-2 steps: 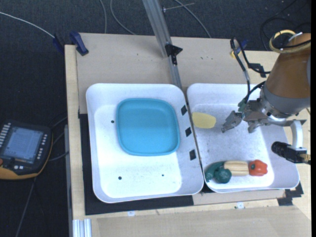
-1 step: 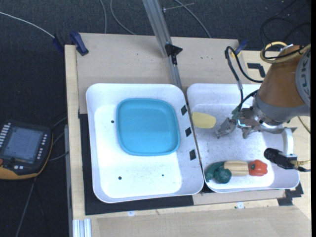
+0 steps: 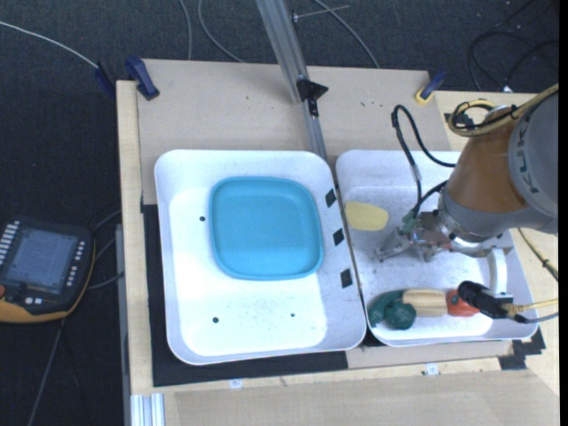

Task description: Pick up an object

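In the camera view the end effector (image 3: 404, 242) hangs low in the right bin (image 3: 359, 171), its grip state impossible to tell. A yellow piece (image 3: 366, 216) lies at its ten o'clock, perhaps just apart.

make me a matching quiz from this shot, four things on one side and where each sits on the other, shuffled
Things
1. blue plate
2. pale yellow piece
3. green object
4. handheld controller

Places
A. right bin, far end near the divider
B. on the floor left of the bench
C. middle of the left bin
D. right bin, near edge

Pairs: 1-C, 2-A, 3-D, 4-B
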Motion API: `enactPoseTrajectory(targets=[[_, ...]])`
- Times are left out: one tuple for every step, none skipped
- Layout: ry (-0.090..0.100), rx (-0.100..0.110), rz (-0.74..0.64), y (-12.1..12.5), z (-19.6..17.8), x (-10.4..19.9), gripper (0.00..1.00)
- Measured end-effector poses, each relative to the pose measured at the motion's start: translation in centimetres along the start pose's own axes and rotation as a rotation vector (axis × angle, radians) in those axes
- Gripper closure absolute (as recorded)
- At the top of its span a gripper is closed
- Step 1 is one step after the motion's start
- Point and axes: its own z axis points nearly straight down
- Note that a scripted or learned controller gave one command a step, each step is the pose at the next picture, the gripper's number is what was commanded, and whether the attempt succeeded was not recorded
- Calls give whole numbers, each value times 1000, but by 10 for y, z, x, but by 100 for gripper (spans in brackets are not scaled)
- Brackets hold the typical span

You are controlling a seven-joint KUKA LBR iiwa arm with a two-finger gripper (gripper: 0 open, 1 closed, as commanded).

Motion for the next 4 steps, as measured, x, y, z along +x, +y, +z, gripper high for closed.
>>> enactPoseTrajectory(targets=[[0, -5, 0, 2, -13, 0, 100], [-1, -10, 0, 2, -76, -1, 100], [-1, -9, -1, -5, -135, 4, 100], [-1, -10, -1, -4, -187, 4, 100]])
